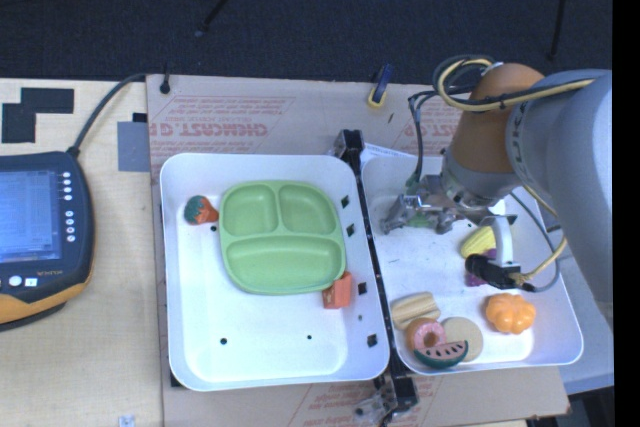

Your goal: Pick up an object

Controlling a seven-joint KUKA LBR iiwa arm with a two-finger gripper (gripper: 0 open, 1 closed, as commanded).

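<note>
Grey robot arm point(540, 145) lowers its pincer point(415, 213) into the right bin point(570, 340); fingers spread apart, gripping nothing, toy foods nearby.

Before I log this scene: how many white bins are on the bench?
2. The left bin holds a green tray; the right bin lies beside it, under the arm. Nothing hints at another hidden one.

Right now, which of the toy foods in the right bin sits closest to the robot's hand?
The yellow banana-like piece, just right of the hand. The orange pumpkin, watermelon slice and bread roll lie farther toward the bin's front.
</note>
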